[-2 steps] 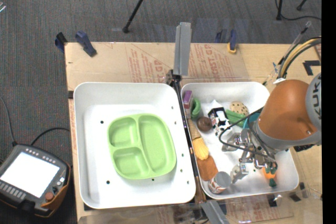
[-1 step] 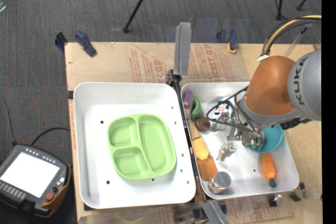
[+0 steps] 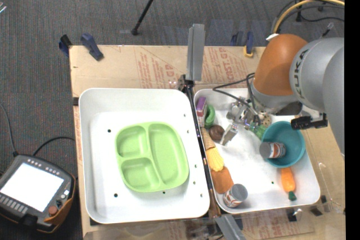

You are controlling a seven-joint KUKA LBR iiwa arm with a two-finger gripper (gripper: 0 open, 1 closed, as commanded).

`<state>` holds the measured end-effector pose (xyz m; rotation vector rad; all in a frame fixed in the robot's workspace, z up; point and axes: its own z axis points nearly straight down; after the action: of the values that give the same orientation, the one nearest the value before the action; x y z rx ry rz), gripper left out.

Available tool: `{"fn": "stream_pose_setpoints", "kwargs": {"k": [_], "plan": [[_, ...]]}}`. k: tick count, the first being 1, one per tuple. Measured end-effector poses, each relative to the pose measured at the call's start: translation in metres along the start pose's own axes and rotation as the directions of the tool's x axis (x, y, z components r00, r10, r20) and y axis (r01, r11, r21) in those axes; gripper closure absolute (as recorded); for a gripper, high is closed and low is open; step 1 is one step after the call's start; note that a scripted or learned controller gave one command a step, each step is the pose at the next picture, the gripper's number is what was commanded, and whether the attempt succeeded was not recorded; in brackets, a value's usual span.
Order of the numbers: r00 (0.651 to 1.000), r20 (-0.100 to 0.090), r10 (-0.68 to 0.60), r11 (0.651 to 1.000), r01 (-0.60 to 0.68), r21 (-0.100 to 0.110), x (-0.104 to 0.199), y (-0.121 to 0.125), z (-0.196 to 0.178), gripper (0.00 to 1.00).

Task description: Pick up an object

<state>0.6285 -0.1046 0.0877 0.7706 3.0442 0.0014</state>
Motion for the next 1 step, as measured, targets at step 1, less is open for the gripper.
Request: {"fn": "stream_pose_setpoints", "kwargs": {"k": [1], "plan": [[0.998, 0.001, 0.067, 0.998, -0.067, 0.0, -0.0189, -0.0178, -0.001, 0.0]]}}
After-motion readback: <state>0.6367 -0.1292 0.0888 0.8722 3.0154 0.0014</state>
